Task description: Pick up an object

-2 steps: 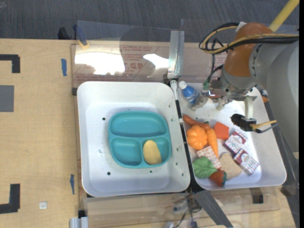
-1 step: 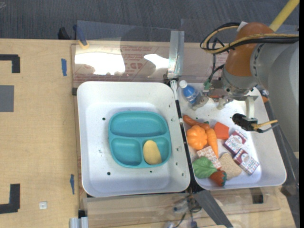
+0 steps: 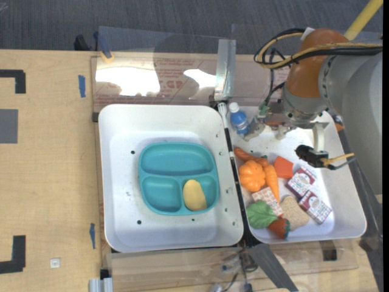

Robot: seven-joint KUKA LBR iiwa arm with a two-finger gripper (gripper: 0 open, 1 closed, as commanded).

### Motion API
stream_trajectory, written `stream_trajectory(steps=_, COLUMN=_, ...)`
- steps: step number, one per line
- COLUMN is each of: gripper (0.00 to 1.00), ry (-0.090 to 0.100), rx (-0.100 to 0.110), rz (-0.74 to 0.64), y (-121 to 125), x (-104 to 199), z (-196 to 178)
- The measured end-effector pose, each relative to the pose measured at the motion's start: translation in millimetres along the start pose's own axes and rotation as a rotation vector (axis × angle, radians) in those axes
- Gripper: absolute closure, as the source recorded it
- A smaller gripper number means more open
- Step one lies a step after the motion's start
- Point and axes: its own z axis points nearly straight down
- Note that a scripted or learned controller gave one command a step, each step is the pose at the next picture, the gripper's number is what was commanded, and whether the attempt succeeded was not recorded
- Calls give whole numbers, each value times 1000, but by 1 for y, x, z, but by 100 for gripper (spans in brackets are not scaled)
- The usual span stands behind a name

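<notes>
The gripper (image 3: pixel 271 124) hangs over the back of the right bin (image 3: pixel 349 215), below the arm's orange band. Just to its left a small bottle (image 3: pixel 239 119) with a blue label lies at the bin's back left corner. In front of the gripper is a heap of toy food: an orange pumpkin (image 3: pixel 251 175), a carrot (image 3: pixel 271 182), a red-orange block (image 3: pixel 284 165), two red and white snack packets (image 3: pixel 302 181) (image 3: pixel 316 206), a wafer (image 3: pixel 266 198), a slice of bread (image 3: pixel 293 212), a green leaf (image 3: pixel 260 215) and a strawberry (image 3: pixel 279 227). Nothing shows between the fingers.
The left bin (image 3: pixel 118 163) holds a teal divided plate (image 3: pixel 176 163) with a yellow potato (image 3: pixel 194 194) in its front right compartment. A metal post (image 3: pixel 225 72) stands behind the wall between the bins. The arm covers the right bin's back right.
</notes>
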Motion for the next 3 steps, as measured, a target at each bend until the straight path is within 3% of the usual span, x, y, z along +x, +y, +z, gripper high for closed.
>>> stream_trajectory(steps=1, gripper=0, ry=0, rx=-3, rz=1, y=0, x=-11, z=0)
stream_trajectory(steps=2, gripper=0, ry=0, rx=-4, rz=0, y=-87, x=-35, z=-1)
stream_trajectory(steps=3, gripper=100, ry=-1, rx=-9, rz=2, y=-86, x=-35, z=-12)
